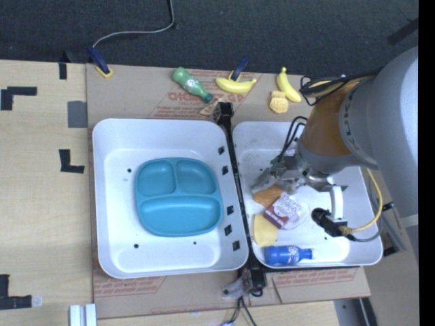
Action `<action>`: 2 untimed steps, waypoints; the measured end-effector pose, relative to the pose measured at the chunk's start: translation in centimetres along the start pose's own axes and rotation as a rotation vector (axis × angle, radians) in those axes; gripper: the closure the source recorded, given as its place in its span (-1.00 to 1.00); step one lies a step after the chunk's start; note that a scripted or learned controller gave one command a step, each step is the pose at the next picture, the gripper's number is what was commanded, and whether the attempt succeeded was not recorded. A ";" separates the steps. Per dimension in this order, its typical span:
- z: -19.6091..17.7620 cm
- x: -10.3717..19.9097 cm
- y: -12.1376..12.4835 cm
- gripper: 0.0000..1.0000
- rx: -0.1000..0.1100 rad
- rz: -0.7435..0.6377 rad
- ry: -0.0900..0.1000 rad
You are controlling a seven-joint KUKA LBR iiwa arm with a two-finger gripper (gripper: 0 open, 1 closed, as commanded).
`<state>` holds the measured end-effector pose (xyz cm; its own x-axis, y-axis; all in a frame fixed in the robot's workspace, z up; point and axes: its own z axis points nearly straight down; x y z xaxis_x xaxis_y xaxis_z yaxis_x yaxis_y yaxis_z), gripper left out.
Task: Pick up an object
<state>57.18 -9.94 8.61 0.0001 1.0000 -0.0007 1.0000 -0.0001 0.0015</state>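
Camera view. Two white bins side by side at mid-frame. The left bin [109,182] holds a blue divided plate [179,197], lying flat near its centre. The right bin [367,250] holds the loose objects, all gathered in its left half: an orange-brown wedge [267,195], a red and white packet [283,212] just right of and below it and touching it, a yellow piece [265,231] below both, and a blue bottle [288,254] lying on its side along the lower wall.

The grey arm [387,114] enters from the right of the frame, orange band [326,124] above the wrist, and reaches down into the right bin. The gripper [275,172] sits in the bin's upper-left part, just above the orange-brown wedge in the frame. Cannot tell whether it is apart or together; the tip is blurred against clutter. No object is visibly between them.

On the brown board beyond the bins, upper centre of frame: a green bottle [191,84] on its side, a banana [235,84], a second banana [288,87] and a small yellow corn-like piece [278,102] beside it. A cable [136,34] curls over the dark floor at upper left.
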 end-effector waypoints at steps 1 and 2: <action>0.0 -0.2 -0.5 -1.00 -0.005 -0.003 -0.001; 0.0 0.0 -0.5 -1.00 -0.005 0.000 -0.002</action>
<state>56.67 -9.95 8.64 -0.0003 1.0000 -0.0029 1.0000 0.0003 0.0062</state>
